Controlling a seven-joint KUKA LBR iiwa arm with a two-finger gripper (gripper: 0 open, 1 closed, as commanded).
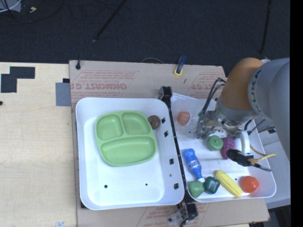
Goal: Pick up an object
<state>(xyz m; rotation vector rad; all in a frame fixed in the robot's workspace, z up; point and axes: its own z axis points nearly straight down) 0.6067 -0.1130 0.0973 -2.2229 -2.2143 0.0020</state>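
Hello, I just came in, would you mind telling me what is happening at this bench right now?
A grey KUKA arm is reaching into the right bin, which holds small toys. Its pincer is down among them, near a green round toy and a purple one; I cannot tell that it grips anything. Also there are a blue bottle, a yellow corn cob and an orange ball. The left bin holds a green divided plate and a small brown ball.

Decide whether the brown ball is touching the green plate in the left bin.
Touching, it seems: the camera view shows the brown ball resting against the right rim of the green plate, no gap between them.
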